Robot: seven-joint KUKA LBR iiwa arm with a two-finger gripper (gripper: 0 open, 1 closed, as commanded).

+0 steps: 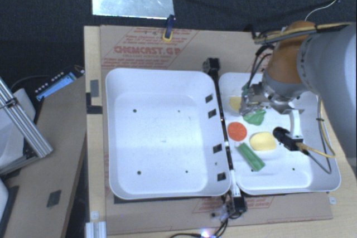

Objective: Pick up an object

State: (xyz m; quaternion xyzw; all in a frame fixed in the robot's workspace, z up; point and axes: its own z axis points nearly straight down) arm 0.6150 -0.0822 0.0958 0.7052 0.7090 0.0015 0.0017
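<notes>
gripper point(255, 104) low in right bin point(312, 175), near its left wall, over green crumpled item point(255, 117) | grip state: cannot tell | risk: red disc point(237, 131), yellow lump point(263, 141) crowd close, may get nudged or grabbed

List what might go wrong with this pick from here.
1. The objects in the right bin are crowded: the green crumpled piece under the gripper lies close to the orange disc and the yellow oval, so a grab may nudge or catch a neighbour.
2. The green stick lies flat near the bin's divider; it could slip.
</notes>
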